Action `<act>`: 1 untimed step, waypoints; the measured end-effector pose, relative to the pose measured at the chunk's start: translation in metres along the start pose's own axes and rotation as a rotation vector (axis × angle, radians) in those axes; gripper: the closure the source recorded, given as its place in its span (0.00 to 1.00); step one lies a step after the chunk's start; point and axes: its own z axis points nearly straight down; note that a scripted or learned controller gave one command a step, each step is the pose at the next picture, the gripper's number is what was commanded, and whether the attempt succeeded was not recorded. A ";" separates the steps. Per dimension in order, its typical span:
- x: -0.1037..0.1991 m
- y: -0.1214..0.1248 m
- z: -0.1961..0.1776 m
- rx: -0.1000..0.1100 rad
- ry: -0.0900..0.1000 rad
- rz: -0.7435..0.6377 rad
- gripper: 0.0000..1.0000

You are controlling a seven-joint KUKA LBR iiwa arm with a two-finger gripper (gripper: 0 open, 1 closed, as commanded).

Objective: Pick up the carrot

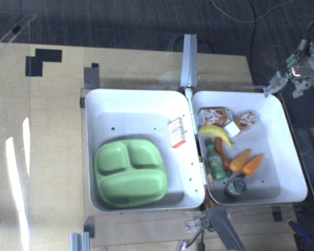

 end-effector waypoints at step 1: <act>0.002 -0.086 0.122 0.001 0.001 -0.299 0.00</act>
